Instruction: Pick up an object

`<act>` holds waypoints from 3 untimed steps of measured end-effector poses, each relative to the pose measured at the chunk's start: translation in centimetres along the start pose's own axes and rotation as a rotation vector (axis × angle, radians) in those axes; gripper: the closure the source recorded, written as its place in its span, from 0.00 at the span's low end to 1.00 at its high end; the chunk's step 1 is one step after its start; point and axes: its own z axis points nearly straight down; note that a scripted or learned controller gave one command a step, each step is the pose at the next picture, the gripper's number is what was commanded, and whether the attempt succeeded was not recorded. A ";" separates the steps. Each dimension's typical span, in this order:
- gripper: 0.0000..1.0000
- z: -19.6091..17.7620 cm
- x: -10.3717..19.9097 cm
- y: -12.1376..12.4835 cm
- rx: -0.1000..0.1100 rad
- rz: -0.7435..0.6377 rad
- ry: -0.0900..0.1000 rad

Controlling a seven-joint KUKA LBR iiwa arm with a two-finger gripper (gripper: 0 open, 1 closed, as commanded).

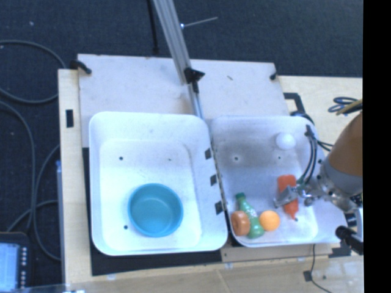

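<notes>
The right bin holds several small objects. A white ball lies near its far right corner. A red-orange object lies by the right wall, and my gripper sits low over its middle, so red shows on both sides of the gripper. At the bin's near edge lie a green bottle, a brown-red ball and an orange ball, bunched together just left of the gripper. The arm's orange band comes in from the right.
The left bin holds a blue bowl near its front. A slanted metal rail runs from the top down to the gap between the bins. Cables lie on the dark floor at left.
</notes>
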 end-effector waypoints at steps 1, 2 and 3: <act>0.00 0.6 -0.1 0.0 -0.003 0.008 0.000; 1.00 -0.7 -0.3 0.2 -0.011 0.014 -0.001; 1.00 -5.2 -0.4 0.8 -0.011 -0.002 0.000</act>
